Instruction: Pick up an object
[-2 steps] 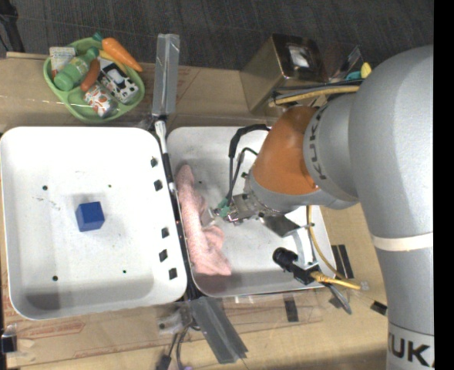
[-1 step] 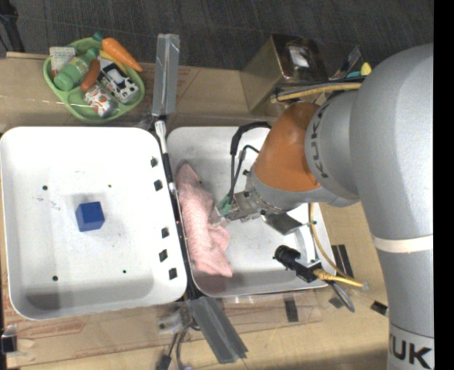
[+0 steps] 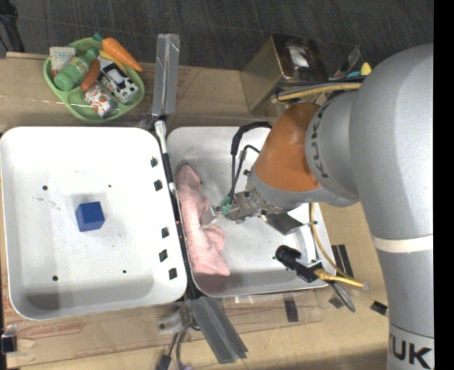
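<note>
**Claw at the cloth's edge, grip state unclear**

Claw (image 3: 225,210) is low inside the right bin (image 3: 250,264), right against the right-hand edge of the pink cloth (image 3: 197,230). Can't tell from here if it's apart, together or clamped on fabric; the wrist blocks the view. Not calling it a hold.

Cloth lies crumpled in a long strip along the bin's left wall, running top to bottom. Likely why the arm (image 3: 288,164) comes in from the open side: the wall leaves no room on the other flank, so only the inner edge is reachable.

The other candidate, the blue cube (image 3: 90,216), sits alone on the floor of the left bin (image 3: 72,156), well apart from the claw. An easy target, but not the one being approached.

The green bowl (image 3: 63,99) of toy food sits on the table (image 3: 18,72) beyond the bins, out of play.

My read: a grasp attempt on the cloth, with the lift not yet done. The risk is pinching one loose fold and having it slip.
</note>
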Controlling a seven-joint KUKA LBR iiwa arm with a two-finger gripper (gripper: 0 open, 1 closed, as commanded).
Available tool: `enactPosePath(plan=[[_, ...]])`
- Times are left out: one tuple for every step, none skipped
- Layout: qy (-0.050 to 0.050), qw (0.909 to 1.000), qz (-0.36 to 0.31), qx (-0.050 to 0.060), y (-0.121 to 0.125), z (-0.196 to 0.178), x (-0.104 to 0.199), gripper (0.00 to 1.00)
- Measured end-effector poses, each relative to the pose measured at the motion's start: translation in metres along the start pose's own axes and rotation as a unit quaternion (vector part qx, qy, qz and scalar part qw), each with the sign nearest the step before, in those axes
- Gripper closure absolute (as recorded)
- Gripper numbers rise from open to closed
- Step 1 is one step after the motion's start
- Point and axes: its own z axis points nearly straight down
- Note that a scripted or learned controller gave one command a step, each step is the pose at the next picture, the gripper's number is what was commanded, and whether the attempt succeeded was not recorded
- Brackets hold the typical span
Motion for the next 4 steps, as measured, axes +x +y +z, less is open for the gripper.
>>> enactPosePath(plan=[[-0.001,0.9997,0.023,-0.003,-0.019,0.009,0.005,0.00],[0.001,0.9998,0.019,-0.001,-0.019,0.000,0.006,1.00],[0.000,0.9998,0.020,-0.001,-0.019,0.000,0.005,0.00],[0.000,0.9999,0.017,0.000,-0.019,-0.009,0.006,1.00]])
